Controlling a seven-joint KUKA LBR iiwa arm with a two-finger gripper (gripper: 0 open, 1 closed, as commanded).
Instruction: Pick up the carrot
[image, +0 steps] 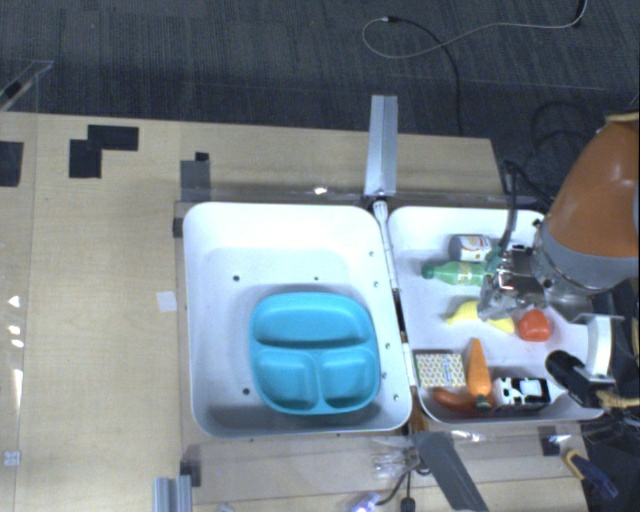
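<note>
Orange-banded arm (600, 190) reaching from right, tool (500, 295) above carrot (479, 368)

Two shallow white bins sit side by side on a pale wooden bench (90, 330). The left bin (215, 250) holds a blue divided tray (315, 350) with three compartments, lying toward the bin's near side. The right bin (415, 235) holds a scatter of small items: a green bottle (452, 271) lying on its side, a small can (468, 246) just behind it, a yellow piece (462, 313) in the middle, a red tomato-like ball (536, 325) to its right, a speckled packet (440, 369) near the front wall, a dark red item (452, 400) just in front of it, and a black-and-white object (522, 392) at the front right. A thin cable (440, 40) loops across the dark floor beyond the bench.
</note>
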